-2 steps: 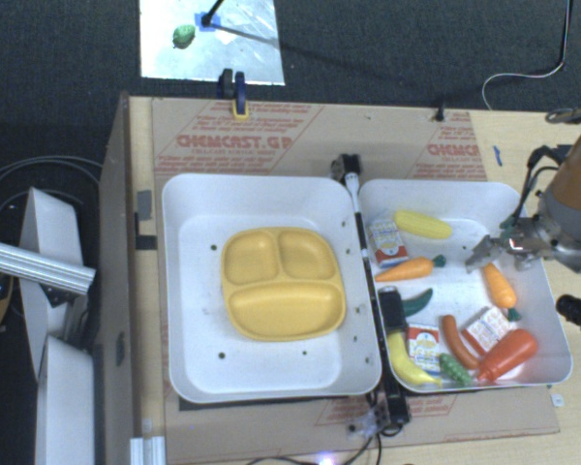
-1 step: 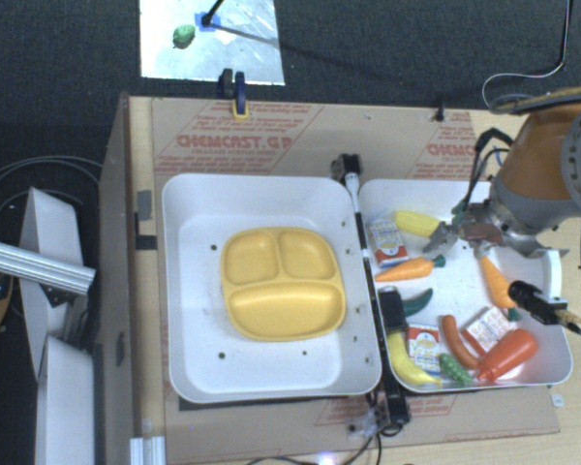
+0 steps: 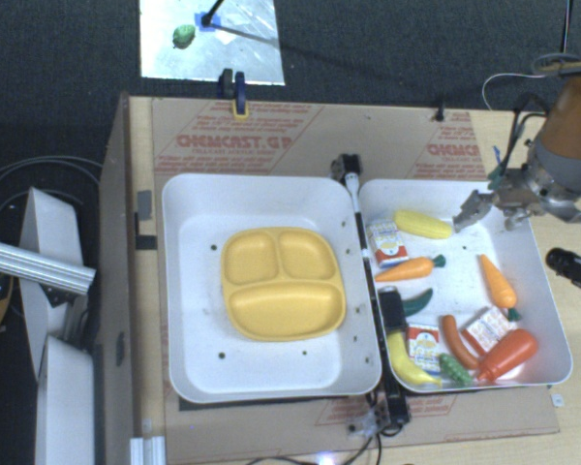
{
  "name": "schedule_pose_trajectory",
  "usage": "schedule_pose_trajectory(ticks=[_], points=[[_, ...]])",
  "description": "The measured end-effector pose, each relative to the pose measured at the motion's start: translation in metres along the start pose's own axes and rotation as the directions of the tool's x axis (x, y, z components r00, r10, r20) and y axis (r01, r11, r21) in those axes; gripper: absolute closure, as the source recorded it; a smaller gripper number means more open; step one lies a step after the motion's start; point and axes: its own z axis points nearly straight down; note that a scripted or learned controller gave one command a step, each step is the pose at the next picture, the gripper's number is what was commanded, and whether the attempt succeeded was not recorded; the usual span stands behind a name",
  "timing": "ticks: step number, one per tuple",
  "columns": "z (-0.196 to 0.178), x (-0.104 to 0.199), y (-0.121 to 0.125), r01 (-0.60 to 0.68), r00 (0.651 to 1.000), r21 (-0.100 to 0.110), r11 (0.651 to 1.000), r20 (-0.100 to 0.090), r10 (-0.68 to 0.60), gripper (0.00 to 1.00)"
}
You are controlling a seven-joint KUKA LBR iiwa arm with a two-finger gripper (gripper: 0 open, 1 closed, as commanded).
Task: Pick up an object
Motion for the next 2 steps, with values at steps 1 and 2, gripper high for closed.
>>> schedule_pose_trajectory(ticks=[1, 2], points=[[-0.008, -0.043, -0.028, 0.0, 1.0, 0.003, 1.0, 0.0, 0.0, 0.0], [0.118, -0.042, -0.049, -0.001, 1.0, 0.003, 1.0, -0.001, 0.001, 0.0]])
